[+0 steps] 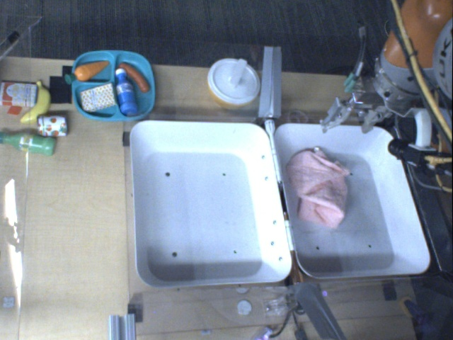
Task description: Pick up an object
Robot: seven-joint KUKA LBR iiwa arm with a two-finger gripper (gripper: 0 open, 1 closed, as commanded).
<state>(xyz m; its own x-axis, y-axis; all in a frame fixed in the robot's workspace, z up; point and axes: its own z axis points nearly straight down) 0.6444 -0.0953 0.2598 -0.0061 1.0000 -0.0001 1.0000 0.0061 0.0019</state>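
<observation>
At the bench's (64, 225) far left lie a banana (37, 103), a small can (52, 125) and a green bottle (28, 143). Just right of them is a blue tray (145, 91) of toy food, then a white lidded cup (233, 82). The left bin (205, 144) comes next. In the right bin (368, 253) a crumpled pink cloth (320, 188) lies near the middle. Above that bin's far rim hangs the end effector (352, 114), fingers spread, grasping nothing, apart from the cloth.
</observation>
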